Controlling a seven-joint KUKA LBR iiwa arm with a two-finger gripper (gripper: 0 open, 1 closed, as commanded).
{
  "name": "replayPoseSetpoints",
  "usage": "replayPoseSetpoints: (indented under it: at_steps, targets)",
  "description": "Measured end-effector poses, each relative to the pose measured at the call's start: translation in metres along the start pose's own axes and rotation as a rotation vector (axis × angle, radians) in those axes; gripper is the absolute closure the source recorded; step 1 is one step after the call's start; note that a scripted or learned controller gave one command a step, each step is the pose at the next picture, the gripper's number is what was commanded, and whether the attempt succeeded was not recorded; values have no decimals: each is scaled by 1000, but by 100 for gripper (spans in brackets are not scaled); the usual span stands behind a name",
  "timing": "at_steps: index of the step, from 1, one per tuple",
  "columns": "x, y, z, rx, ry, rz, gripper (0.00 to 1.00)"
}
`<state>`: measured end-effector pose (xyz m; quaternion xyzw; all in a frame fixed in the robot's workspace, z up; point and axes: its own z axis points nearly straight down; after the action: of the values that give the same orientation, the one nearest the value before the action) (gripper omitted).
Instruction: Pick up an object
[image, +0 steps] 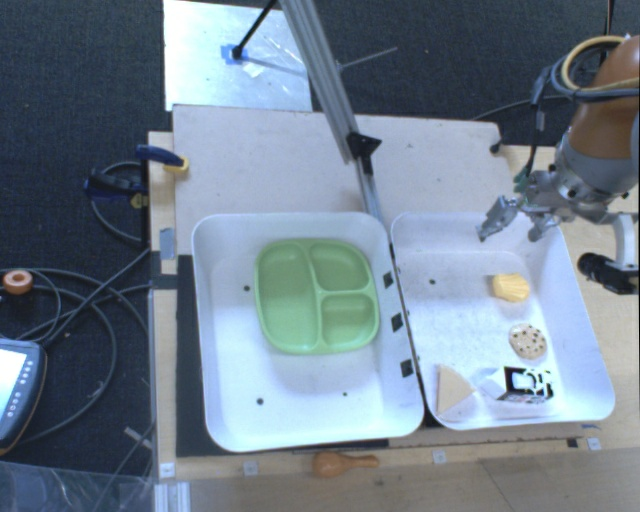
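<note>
the setting is a robotics lab or test cell, not a home. a plain board bench (300, 160) stands on dark carpet (70, 80) and carries two shallow white bins (230, 400) side by side. loose black cables (90, 300) run across the floor at the left, next to a handheld control pendant (15, 385). a blue clamp (125, 180) grips the bench edge. a metal stand pole (325, 75) rises over the bench. a grey and orange industrial arm (600, 120) reaches in from the right.
</note>
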<state>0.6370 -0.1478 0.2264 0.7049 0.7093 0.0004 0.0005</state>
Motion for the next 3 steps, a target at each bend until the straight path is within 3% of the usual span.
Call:
replayPoseSetpoints:
  at_steps: [1, 3]
  targets:
    - [0, 0, 0, 0, 0, -1, 0]
    - [-1, 2, 123, 6, 1, 3, 0]
